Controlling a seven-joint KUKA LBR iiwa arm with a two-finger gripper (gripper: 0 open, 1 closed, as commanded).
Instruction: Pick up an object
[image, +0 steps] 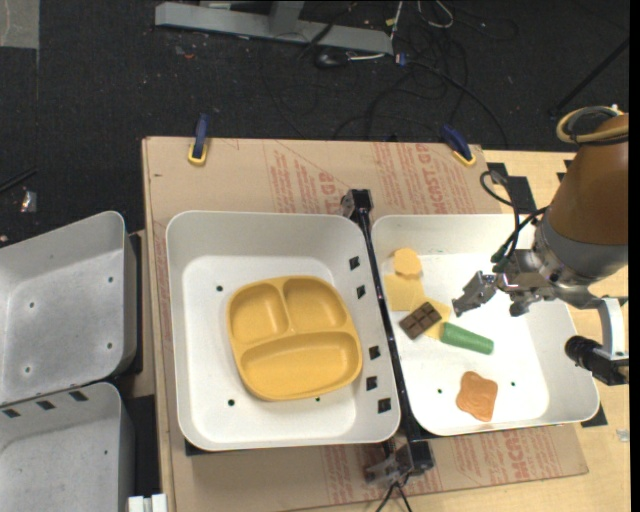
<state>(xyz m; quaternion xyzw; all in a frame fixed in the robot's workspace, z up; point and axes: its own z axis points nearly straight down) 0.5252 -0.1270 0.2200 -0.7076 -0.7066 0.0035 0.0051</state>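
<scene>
The right bin (560, 400) holds several small items: a pale yellow block (402, 290) with a rounder yellow piece (406, 262) behind it, a brown chocolate-like bar (421, 319), a green cylinder (467, 338) and an orange lump (477, 395). My gripper (495, 298) hangs over the bin's middle right, just above and to the right of the green cylinder. Its fingers stand open with nothing between them.
The left bin (200, 250) contains a yellow divided plate (295, 335). A black divider (378, 320) runs between the bins. Grey metal panels (60, 300) lie off the bench to the left. Cables trail by the arm at the right.
</scene>
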